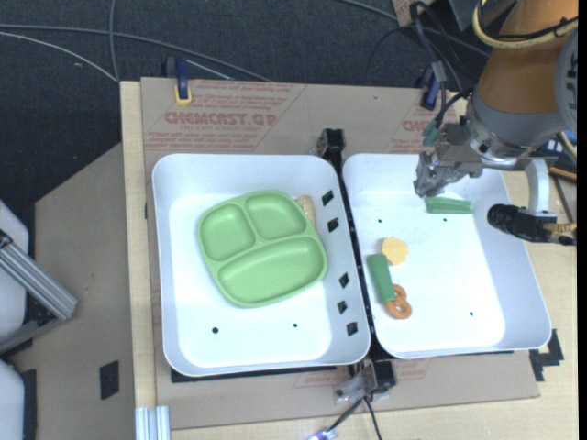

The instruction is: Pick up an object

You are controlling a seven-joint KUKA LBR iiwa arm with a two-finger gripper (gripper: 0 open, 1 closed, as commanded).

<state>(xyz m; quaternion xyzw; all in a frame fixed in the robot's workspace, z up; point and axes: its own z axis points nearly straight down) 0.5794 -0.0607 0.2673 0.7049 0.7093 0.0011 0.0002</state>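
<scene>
Two white bins (174, 246) on cardboard-topped bench (229, 108), dark floor (73, 53), tool (431, 183) state unclear

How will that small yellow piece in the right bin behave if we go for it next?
The yellow piece looks small and rounded, so it may roll or skid on the smooth white bin. It probably weighs little. It lies close to the green block, so the end effector could nudge both.
</scene>
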